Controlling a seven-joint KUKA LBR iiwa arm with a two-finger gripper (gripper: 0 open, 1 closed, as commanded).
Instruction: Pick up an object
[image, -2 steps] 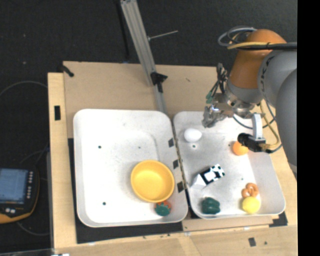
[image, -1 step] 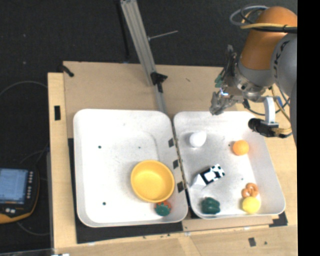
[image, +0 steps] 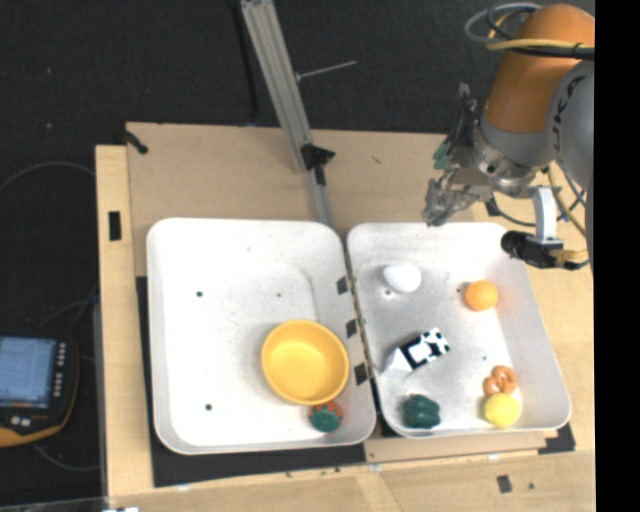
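While my gripper (image: 437, 212) hangs over the right bin's (image: 528, 300) far rim, I cannot tell its state; the orange ball (image: 481, 295) lies well apart inside.

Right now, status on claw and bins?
Claw above right bin's far rim, nothing between fingers. Orange ball and white object nearest. Path unobstructed.

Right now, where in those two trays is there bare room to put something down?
Most of the left bin is bare, above and left of the yellow bowl. The right bin is open along its top edge; its lower half is crowded with small toys.
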